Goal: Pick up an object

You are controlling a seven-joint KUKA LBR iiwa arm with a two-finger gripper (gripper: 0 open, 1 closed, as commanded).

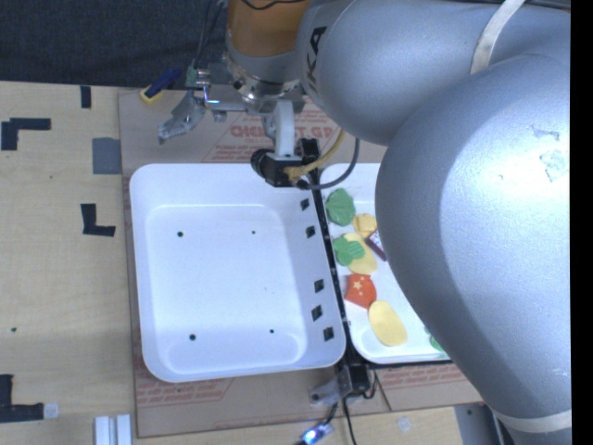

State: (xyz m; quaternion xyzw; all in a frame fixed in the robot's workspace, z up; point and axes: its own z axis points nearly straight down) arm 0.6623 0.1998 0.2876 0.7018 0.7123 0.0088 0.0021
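Left bin (148, 248): bare. Right bin (384, 352): green, yellow, red pieces (359, 290), partly behind the arm (482, 230). Gripper (232, 109) above the bins' far edge; grip unreadable.

Light: bright, even, from overhead.
Glare: soft sheen on the big grey metal arm (482, 202) at right.
Shadow: faint along the shallow white plastic left bin (153, 248) walls.
Focus: arm close, slightly soft; bins sharp.
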